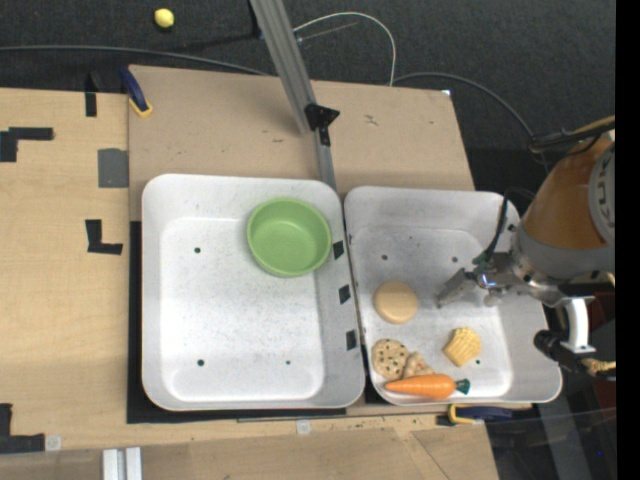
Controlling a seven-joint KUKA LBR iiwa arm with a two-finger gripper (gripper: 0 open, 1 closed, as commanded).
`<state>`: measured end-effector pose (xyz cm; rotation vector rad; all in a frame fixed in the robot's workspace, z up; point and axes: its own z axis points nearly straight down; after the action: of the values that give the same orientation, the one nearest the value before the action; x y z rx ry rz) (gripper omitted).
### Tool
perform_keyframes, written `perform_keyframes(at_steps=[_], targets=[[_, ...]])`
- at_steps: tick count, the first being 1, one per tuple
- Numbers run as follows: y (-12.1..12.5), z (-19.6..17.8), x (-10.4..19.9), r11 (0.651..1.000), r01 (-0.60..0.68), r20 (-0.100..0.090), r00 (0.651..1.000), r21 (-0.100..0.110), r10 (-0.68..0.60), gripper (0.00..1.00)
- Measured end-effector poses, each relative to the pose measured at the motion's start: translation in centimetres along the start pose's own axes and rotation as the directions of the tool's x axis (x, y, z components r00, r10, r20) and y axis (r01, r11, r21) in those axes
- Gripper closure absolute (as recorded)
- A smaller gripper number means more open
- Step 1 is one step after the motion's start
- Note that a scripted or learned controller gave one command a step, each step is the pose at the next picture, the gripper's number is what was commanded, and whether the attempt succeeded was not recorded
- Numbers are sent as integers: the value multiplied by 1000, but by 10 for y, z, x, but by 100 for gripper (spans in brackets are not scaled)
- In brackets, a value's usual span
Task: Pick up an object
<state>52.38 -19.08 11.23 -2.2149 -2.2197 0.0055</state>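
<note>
Grey, our pincer (458,286) hangs open and holds nothing at right of frame, just right of the bun (396,302), above the corn (461,346).

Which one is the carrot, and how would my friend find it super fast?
Look at the right bin, the one the arm reaches into. Go to its front edge, nearest the camera, where the carrot lies flat on its side just below the cookie. It is the only long, bright orange thing there, with a small green tip; its neighbours are tan or yellow.
</note>
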Motion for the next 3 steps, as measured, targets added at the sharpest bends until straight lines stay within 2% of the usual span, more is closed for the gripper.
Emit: perform_keyframes(at_steps=[1,2,3], targets=[[0,24,0,1000,-1,3,1000,-6,1,0],[0,13,1,1000,0,1,1000,-5,0,100],[1,-29,2,1000,-1,2,1000,-8,1,100]])
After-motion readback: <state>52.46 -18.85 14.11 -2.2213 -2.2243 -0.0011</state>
